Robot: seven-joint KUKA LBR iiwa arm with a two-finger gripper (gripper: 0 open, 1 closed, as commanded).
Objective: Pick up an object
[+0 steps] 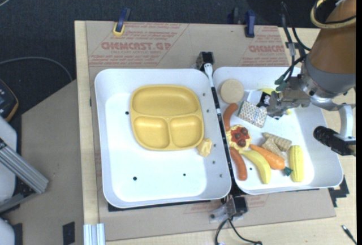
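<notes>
I can't tell gripper [275, 107] state; small checkered silver packet [252, 114] beside it looks light, crinkly — pinch across its edges.

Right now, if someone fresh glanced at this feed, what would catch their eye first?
Probably the yellow divided plate lying in the left bin. Next, the toy food crowded in the right bin: a banana, a corn cob and a small pizza slice. The gripper hangs over that bin's upper part.
</notes>
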